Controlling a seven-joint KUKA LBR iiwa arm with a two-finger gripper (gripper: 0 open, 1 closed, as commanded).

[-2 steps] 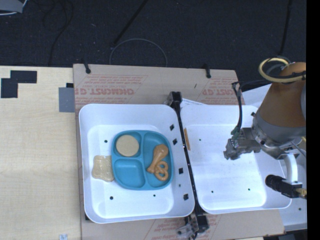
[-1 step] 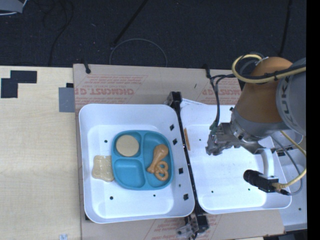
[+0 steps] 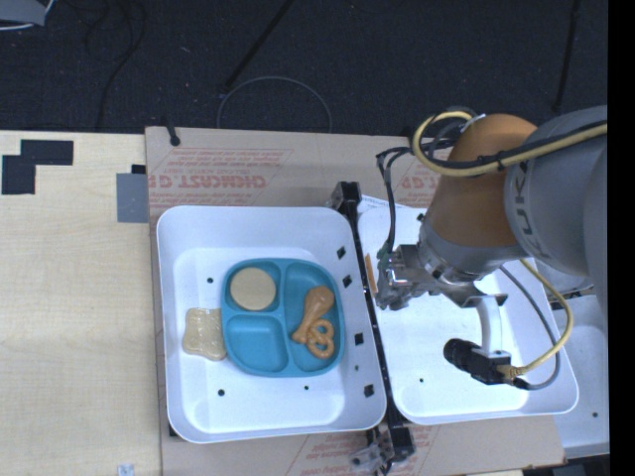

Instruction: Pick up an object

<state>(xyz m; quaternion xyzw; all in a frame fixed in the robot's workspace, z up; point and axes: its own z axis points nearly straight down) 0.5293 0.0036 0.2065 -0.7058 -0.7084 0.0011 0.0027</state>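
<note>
Candidate objects in left bin point(image 3: 189, 236): drumstick point(image 3: 316, 312), pretzel point(image 3: 320, 340), round cookie point(image 3: 252, 289) on blue tray point(image 3: 260, 355); toast point(image 3: 203, 333) beside tray, toward bin's left wall. Judged light, rigid plastic, slippery; drumstick shaft best grip. Hand point(image 3: 389, 284) over right bin's left edge; finger state cannot be told.

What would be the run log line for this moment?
arm: over right white bin | gripper: near left wall | blue divided plastic tray: left bin, untouched | pick: not done
</note>
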